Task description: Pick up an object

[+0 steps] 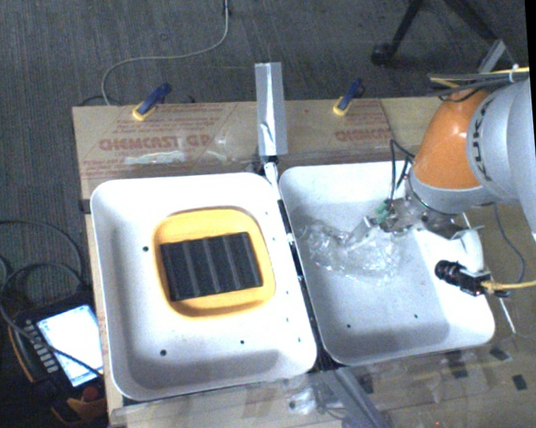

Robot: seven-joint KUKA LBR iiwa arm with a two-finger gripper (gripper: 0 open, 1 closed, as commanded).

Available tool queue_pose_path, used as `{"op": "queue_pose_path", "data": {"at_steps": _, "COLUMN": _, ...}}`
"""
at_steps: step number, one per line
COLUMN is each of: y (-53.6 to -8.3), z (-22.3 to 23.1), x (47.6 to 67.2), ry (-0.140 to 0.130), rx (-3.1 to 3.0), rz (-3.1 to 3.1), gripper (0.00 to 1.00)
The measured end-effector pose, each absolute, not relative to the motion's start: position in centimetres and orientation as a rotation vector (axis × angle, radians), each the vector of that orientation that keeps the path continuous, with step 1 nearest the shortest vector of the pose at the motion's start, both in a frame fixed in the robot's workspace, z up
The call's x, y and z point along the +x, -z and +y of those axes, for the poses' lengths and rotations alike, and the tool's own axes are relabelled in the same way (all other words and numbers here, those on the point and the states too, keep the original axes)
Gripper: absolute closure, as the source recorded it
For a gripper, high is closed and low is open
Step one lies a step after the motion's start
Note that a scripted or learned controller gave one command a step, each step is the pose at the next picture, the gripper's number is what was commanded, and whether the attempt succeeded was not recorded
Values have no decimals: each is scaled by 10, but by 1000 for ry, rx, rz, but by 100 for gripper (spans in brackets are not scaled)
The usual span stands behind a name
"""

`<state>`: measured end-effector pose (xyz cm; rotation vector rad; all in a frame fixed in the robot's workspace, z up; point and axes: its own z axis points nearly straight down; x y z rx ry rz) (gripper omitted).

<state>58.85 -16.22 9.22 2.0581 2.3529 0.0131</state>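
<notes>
Crumpled clear plastic wrap (352, 246) lying mid-frame in the right bin (462, 327). Just right of it, gripper (393, 217) low over the bin floor, jaw state impossible to tell. Arm (471, 151) slanting in from upper right. Yellow tray (214, 261) resting in left bin (132, 358).

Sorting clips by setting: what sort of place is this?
Likely a robotics lab: a robot arm over two white bins on a clamped bench, an office chair base on carpet.
</notes>
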Motion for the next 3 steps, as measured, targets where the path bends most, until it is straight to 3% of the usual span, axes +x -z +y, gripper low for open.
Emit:
{"op": "queue_pose_path", "data": {"at_steps": 1, "y": -105, "z": -161, "x": 591, "ry": -21, "rx": 2055, "rz": 2352, "gripper": 100}}
{"op": "queue_pose_path", "data": {"at_steps": 2, "y": -184, "z": -81, "x": 592, "ry": 1, "rx": 2179, "rz": 2262, "gripper": 100}}
{"op": "queue_pose_path", "data": {"at_steps": 3, "y": -184, "z": -81, "x": 592, "ry": 1, "rx": 2179, "rz": 2262, "gripper": 0}}
